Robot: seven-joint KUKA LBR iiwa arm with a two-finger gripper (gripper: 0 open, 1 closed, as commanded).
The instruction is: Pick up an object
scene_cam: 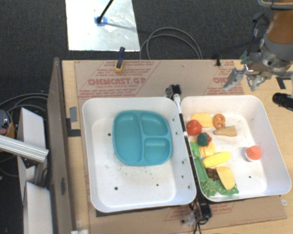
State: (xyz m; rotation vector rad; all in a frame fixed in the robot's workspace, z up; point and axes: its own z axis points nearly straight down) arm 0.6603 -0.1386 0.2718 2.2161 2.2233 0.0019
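The right bin (269, 133) holds several toy foods. Among them are a red tomato (193, 127), a yellow lemon-like piece (202, 119), a pretzel (218, 120), a tan bread piece (225, 131), a yellow banana (216, 159) and an orange-and-white piece (253, 153). My gripper (242, 80) hangs above the bench just behind the right bin's far edge. Its fingers are spread open with nothing between them, well clear of the foods.
The left bin (103, 188) carries a teal divided plate (141, 137). Along the right bin's left wall lie a green leafy piece (210, 184), a yellow wedge (225, 177) and a dark green-and-red item (204, 139). A black cable loops behind the bins (172, 38).
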